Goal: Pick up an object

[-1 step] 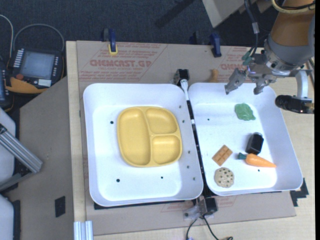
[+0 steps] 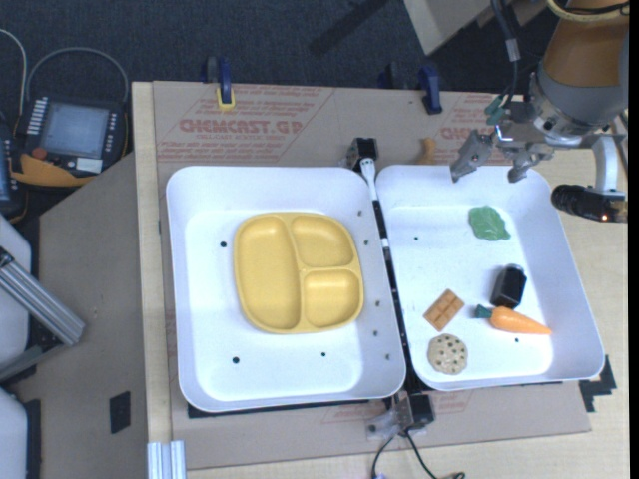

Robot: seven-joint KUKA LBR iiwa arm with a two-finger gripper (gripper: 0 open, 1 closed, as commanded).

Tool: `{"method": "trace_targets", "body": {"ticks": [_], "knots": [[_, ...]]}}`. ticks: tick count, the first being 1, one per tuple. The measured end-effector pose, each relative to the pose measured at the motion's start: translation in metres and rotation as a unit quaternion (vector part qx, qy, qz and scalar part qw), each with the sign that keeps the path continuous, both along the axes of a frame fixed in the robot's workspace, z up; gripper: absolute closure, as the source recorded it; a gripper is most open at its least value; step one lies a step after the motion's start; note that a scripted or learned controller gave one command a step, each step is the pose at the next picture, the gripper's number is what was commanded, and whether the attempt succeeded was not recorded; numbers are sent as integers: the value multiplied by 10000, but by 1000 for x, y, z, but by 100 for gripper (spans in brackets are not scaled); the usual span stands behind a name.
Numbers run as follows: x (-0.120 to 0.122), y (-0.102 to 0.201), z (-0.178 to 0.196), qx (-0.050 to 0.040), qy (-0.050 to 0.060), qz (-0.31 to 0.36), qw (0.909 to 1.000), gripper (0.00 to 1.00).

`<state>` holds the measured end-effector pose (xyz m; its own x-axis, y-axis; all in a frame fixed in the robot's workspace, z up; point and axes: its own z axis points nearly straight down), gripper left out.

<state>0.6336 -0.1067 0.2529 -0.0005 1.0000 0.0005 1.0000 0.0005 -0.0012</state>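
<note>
Camera view: the gripper (image 2: 492,163) hangs over the far edge of the right bin (image 2: 569,267), its two grey fingers (image 2: 466,161) spread apart with nothing between them. Just below the jaws and toward the near side lies a green leafy piece (image 2: 489,224). Farther on in that direction sit a black block (image 2: 508,286) and, touching its near end, an orange carrot (image 2: 517,320). Off to the left of those lie a brown waffle square (image 2: 443,309) and a chocolate-chip cookie (image 2: 447,353). Well to the left of the jaws, the left bin (image 2: 200,267) bears a yellow divided plate (image 2: 298,270). Beyond the bench's left edge rests a teach pendant (image 2: 70,133).
</note>
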Motion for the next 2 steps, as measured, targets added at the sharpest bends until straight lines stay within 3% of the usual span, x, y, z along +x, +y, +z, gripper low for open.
{"method": "trace_targets", "body": {"ticks": [1,2], "knots": [[8,-5,-56,0,22,-5,10000,0],[1,-6,-102,2,26,-6,10000,0]]}}
